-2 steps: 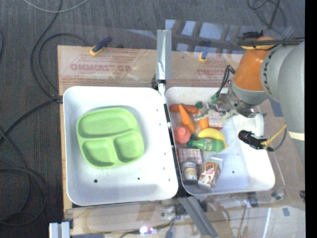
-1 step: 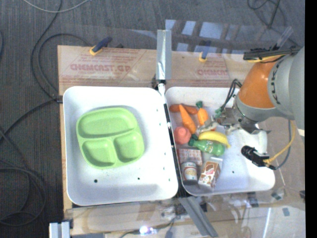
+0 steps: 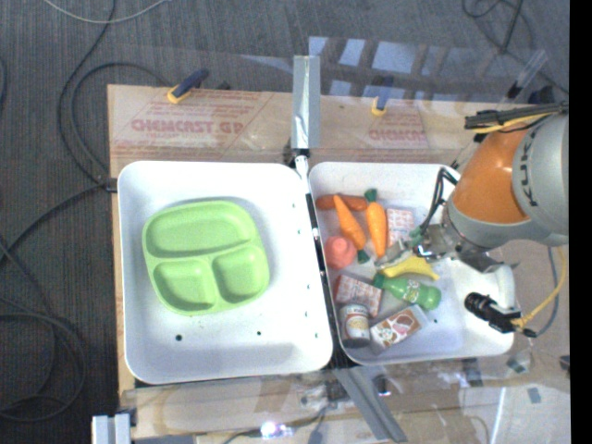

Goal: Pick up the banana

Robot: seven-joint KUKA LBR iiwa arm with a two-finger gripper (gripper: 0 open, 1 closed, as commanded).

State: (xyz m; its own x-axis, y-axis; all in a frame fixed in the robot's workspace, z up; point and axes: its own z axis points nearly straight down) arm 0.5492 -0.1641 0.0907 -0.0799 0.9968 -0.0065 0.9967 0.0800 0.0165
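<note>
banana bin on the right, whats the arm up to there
The grey and orange arm reaches in from the right over the right bin, which holds toy food. Its gripper sits low, right at the upper end of the banana. The banana lies in the bin between two carrots and a green bottle; a grasp cannot be confirmed. The left bin holds a green divided tray.

light: bright, even overhead | shadows: soft, faint | glare: clear sheeting at bench edges | focus: slightly soft
</note>
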